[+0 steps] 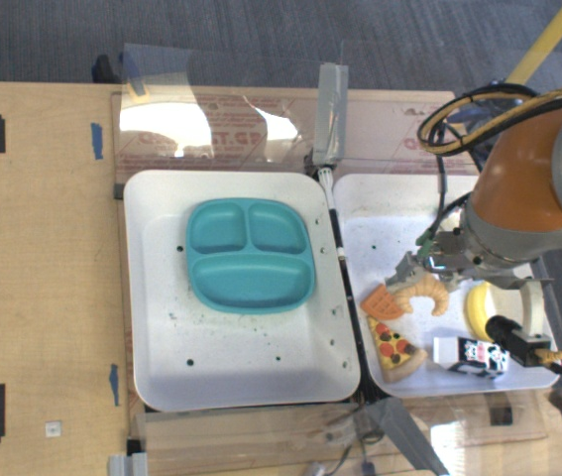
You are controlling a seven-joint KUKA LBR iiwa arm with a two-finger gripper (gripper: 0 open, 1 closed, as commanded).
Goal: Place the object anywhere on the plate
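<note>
A teal plate (pixel 251 254) with three compartments lies in the left bin (pixel 152 305), with nothing on it. In the right bin (pixel 380 216), a tan toy croissant (pixel 429 290) lies near the middle. My gripper (pixel 427 262) hangs right above the croissant's upper edge, low in the bin, and its tips are hard to make out against the croissant. The arm's orange band (pixel 523 181) rises to the right of it.
Around the croissant lie an orange wedge (pixel 380 303), a pizza slice (pixel 397 349), a yellow fruit (pixel 480 308) and a small black-and-white item (pixel 477 354). The rims between the two bins (pixel 335 256) separate them from the plate.
</note>
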